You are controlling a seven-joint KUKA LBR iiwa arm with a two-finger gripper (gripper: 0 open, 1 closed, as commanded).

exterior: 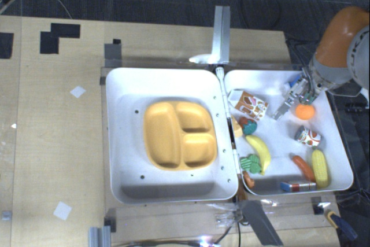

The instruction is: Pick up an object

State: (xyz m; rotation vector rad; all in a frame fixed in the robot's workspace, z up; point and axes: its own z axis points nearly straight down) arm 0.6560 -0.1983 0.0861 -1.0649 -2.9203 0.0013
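While the arm reaches in from the right, its gripper (293, 98) hangs low over the back of the right bin (341, 142), fingers slightly parted with nothing visibly between them. An orange ball (305, 112) lies just beside the fingertips, apparently not clasped. Nearer than the ball sit a small patterned cup (307, 136), a corn cob (319, 168) and a red sausage (302, 166). Left of the ball are a printed carton (250, 104), a banana (259, 151) and a green broccoli piece (252, 163). A marker (297, 186) lies along the bin's front wall. Beside it, the left bin (124, 124) holds a yellow divided tray (179, 135).
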